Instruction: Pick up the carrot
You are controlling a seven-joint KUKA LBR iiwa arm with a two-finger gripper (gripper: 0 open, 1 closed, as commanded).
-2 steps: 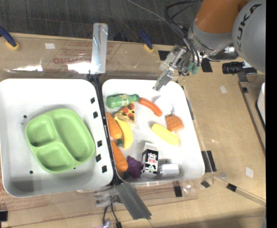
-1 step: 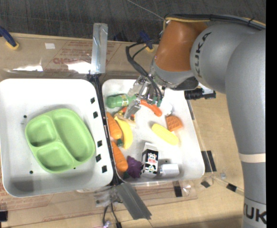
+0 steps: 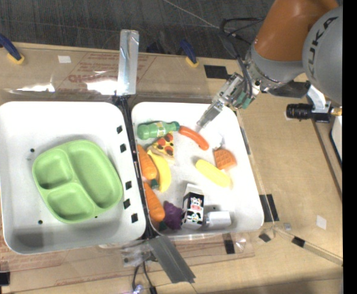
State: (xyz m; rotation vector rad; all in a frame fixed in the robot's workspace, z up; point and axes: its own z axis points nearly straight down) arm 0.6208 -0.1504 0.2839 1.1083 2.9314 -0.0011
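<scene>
The arm's two-finger gripper (image 3: 207, 119) hangs over the far right part of the right white bin (image 3: 247, 164), its thin fingers close together and pointing down and to the left, with nothing between them; whether they are fully closed cannot be told. Two orange tapered carrots lie along the bin's left wall: one carrot (image 3: 147, 165) beside the yellow banana (image 3: 161, 169), the other carrot (image 3: 154, 202) nearer the front, next to the purple piece (image 3: 172, 214). Both lie lengthwise, running from back to front of the bin, well apart from the gripper. Between tool and carrots sit the orange-red sausage (image 3: 194, 137) and the green bottle (image 3: 155, 129). The coming move probably calls for travel left and forward across the bin, with the fingers turned across the carrot's width.
</scene>
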